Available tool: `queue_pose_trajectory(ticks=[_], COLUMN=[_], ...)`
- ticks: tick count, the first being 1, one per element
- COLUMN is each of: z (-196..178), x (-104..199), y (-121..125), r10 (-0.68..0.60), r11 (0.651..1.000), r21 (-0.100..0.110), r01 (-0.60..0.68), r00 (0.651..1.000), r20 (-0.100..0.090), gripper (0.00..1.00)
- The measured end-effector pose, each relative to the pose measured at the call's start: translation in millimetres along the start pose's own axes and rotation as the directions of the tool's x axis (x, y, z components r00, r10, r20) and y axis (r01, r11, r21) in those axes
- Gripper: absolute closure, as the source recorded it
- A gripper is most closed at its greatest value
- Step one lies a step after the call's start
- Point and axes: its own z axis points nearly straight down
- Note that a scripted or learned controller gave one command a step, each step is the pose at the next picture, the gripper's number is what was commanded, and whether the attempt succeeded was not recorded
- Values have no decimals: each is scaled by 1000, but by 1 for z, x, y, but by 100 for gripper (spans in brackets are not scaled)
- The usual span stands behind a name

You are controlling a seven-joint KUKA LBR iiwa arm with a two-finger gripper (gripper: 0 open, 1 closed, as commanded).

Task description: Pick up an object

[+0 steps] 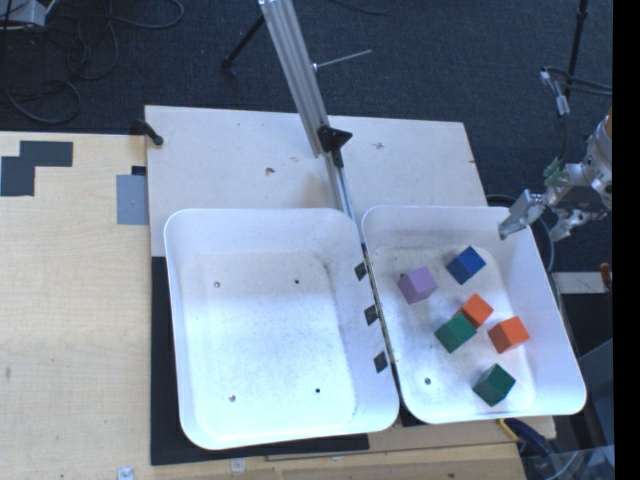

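Observation:
Several small cubes lie in the right bin [560, 393]: a purple cube [417, 285], a blue cube [466, 264], an orange cube [477, 310] touching a green cube [455, 332], a second orange cube [508, 334] and a dark green cube [493, 384] near the front. My gripper [540, 220] hangs over the bin's far right corner, up and to the right of the blue cube. Its two fingers stand apart, open, with nothing between them.
The left bin [190, 268] sits beside the right one, with black clips [371, 314] along the shared rim. A slanted aluminium bar [300, 73] reaches from the top down to the bins' back edge. Light wooden bench lies to the left.

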Motion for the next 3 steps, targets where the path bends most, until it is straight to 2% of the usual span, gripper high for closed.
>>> queue_pose_trajectory(ticks=[1, 2, 3], z=[160, 102, 180], x=[-9, 49, 22], y=[-1, 20, 40], r10=[4, -2, 5], r11=[1000, 1000, 1000], r21=[7, -6, -3], r01=[-4, 2, -5], r00=[1000, 1000, 1000], r20=[-3, -2, 0], gripper=[0, 0, 0])
